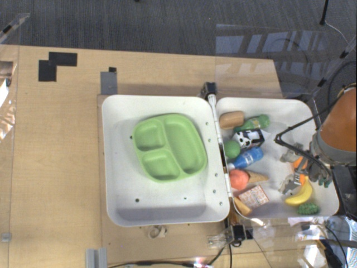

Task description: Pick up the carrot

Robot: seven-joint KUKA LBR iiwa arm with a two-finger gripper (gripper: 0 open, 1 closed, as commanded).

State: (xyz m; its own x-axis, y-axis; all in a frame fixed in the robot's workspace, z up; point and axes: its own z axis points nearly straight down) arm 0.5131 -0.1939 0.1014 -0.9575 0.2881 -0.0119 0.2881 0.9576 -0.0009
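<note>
Tool was seen low in the right bin, over the carrot; finger state could not be told. The banana lay touching just below, so a slightly offset closure was judged likely to catch it or nudge the carrot aside

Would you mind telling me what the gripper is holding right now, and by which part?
It cannot be told. The gripper sits low in the right bin over an orange carrot beside the banana.
</note>
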